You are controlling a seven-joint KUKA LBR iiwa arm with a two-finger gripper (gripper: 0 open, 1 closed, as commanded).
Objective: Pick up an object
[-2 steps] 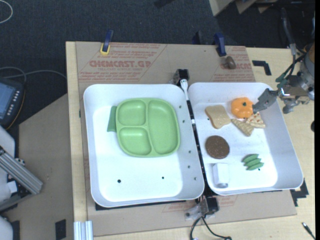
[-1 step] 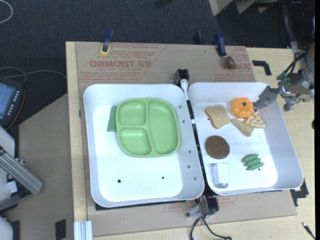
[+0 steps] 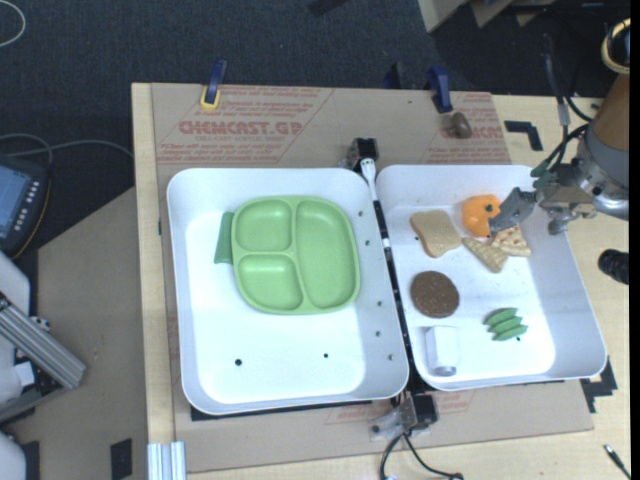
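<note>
White bins: two shallow trays side by side on my bench, the left bin (image 3: 200,298) and the right bin (image 3: 570,318), their inner edges touching along the middle.
Left bin: it holds a pale green divided plate (image 3: 296,253) with three compartments, lying flat a little above the bin's centre; a darker green edge sticks out from under the plate's left side.
Right bin: this is where all the loose pieces lie.
Orange piece: a small orange toy fruit (image 3: 480,214) sits near the far edge of the right bin, just left of my fingers.
Crackers: tan waffle-patterned crackers (image 3: 497,247) lie just below the orange piece, touching or nearly touching it.
Bread: a beige toast slice (image 3: 436,232) lies left of the crackers, near the bin's inner wall.
Brown disc: a round brown cookie (image 3: 435,294) rests below the toast.
White cup: a small white cup (image 3: 441,350) lies on its side near the front edge.
Green pods: green pea pods (image 3: 505,323) lie right of the cookie, well apart from the cup.
My gripper (image 3: 519,211): I reach in from the right and sit low over the far part of the right bin, beside the orange piece and above the crackers.
My fingers: I cannot tell whether they are spread or pressed together, and I see nothing between them.
</note>
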